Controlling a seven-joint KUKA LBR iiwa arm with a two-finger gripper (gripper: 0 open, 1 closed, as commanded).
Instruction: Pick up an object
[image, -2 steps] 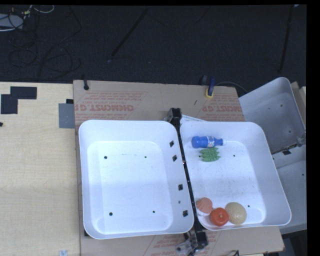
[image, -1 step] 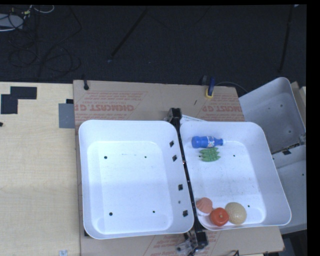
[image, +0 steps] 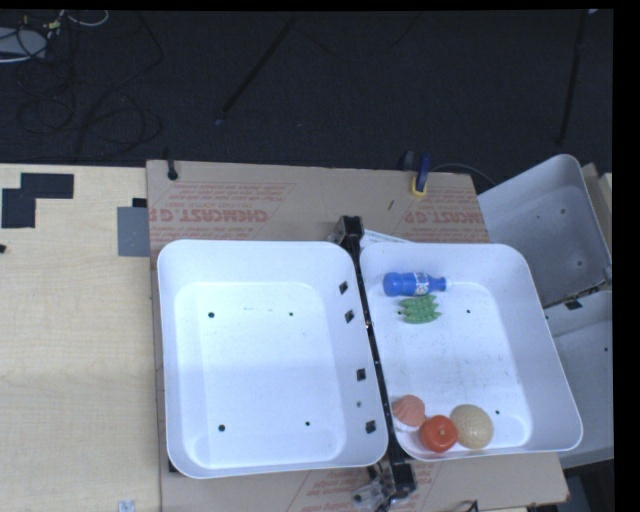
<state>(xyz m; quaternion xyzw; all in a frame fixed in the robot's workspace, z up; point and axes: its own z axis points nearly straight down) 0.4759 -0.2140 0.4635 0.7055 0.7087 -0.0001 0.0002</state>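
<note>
— Gripper first: spread or pressed together, we cannot tell.

— Agreed. What can be picked?

— Five small things, all in the right bin (image: 556, 392). A blue bottle (image: 411, 284) lies on its side near the far wall, its pale cap pointing right. We make out no label on it. Just in front of it lies a small green item (image: 420, 310), too blurred for us to name.

— And the near end?

— Three round things cluster in the near corner: a pink one (image: 408, 409) beside the divide, a red-orange ball (image: 438, 433) touching it, and a beige ball (image: 473, 425) touching the red one on its right.

— Any writing?

— Only on the cardboard sheet (image: 300, 205) under both bins. We see red printed lettering (image: 212, 213) upside down from this view, with a shorter piece (image: 428, 215) further right. The letters are too soft for us to read surely.

— Anything else around?

— The left bin (image: 168, 350) sits beside the right one, with black clips (image: 349, 232) along the join. A blue and yellow clamp (image: 421, 174) grips the cardboard's far edge. The pale wooden bench (image: 70, 350) extends to the left.
</note>
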